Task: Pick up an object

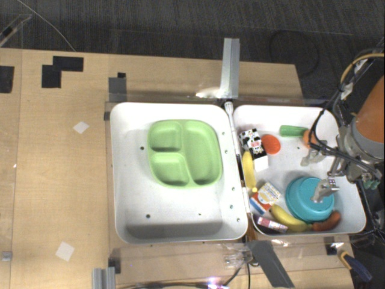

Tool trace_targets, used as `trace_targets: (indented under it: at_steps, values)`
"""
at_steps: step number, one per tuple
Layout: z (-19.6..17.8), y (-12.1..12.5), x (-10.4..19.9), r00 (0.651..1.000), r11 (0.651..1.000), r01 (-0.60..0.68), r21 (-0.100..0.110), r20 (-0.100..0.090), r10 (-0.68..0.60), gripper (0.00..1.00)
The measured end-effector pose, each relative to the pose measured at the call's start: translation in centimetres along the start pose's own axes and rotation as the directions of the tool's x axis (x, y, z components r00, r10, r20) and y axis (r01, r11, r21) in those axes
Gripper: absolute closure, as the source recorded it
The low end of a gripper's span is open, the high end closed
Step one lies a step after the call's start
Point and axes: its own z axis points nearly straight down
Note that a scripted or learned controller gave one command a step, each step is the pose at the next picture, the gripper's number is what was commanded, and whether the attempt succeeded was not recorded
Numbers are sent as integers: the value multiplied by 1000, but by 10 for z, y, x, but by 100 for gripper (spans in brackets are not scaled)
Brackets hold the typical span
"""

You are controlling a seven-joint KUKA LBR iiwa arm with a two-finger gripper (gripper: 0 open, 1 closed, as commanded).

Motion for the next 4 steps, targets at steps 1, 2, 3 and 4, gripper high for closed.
trace_targets:
  at_steps: [1,2,3,4]
  values:
    - [99,5,12,999,999,42,0,5,-42,0]
    - [107,-25,-72,986,985,-167,-31,0,167,0]
    - [112,21,-54,1000,1000,-13,-1,8,13,0]
    - [112,35,-71,995,995,-100,0,7,100,0]
